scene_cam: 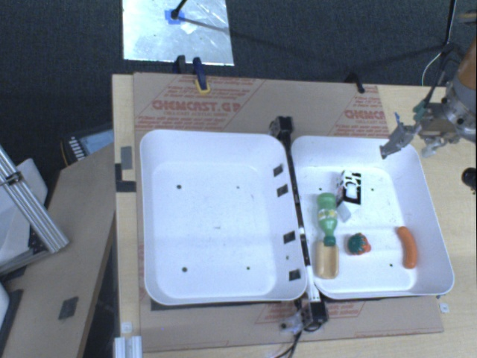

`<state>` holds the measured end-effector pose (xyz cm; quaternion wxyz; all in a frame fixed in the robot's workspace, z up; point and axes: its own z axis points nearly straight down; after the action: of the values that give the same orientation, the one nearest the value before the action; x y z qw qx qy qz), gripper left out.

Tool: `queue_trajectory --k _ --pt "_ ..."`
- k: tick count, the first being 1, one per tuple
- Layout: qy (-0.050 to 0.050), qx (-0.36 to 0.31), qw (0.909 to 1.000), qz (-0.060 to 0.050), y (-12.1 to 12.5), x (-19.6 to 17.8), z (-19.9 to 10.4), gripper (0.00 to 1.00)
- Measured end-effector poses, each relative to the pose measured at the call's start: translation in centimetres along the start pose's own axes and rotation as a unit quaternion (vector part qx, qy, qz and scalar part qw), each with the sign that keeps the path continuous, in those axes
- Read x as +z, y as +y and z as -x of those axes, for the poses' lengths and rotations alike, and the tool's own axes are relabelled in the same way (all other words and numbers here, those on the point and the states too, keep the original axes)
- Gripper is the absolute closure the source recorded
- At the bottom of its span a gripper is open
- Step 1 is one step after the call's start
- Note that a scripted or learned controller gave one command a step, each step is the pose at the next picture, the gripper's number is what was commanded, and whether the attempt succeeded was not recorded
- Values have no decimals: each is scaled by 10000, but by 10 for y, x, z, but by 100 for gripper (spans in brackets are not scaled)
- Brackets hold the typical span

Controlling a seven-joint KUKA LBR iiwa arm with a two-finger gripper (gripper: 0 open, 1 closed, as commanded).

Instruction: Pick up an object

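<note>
Gripper point(412, 142) hangs over the far right edge of the right bin point(428, 200), arm coming in from the right w/ wrist near the frame edge. Fingers spread apart, nothing between them.

Things all sit in the right bin, mostly toward its left wall & near edge:
- bottle point(326, 216) w/ green top, lying lengthwise just beside the divider between bins
- tan block point(326, 261) touching the bottle's near end, close to the bin's near left corner
- black & white box point(349, 187) just beyond the bottle, near bin centre
- small red & green ball point(358, 244) right of the block, apart from it
- orange sausage point(408, 247) lying alone near the right wall

Open floor in the bin's far half & between ball and sausage. Left bin point(160, 155) sits flush beside the right one, w/ bare floor & lots of room
</note>
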<state>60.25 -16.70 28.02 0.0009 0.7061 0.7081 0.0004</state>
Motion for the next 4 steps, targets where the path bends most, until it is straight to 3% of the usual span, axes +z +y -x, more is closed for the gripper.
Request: queue_trajectory --k 1,2,3,4 --pt "-3 -19 10000 20 1 -11 0 100" --pt "-7 41 10000 -6 -80 -16 43 100" --pt "-22 2 10000 53 -116 -108 40 100" --pt "-12 -29 10000 64 -114 -203 -7 100"
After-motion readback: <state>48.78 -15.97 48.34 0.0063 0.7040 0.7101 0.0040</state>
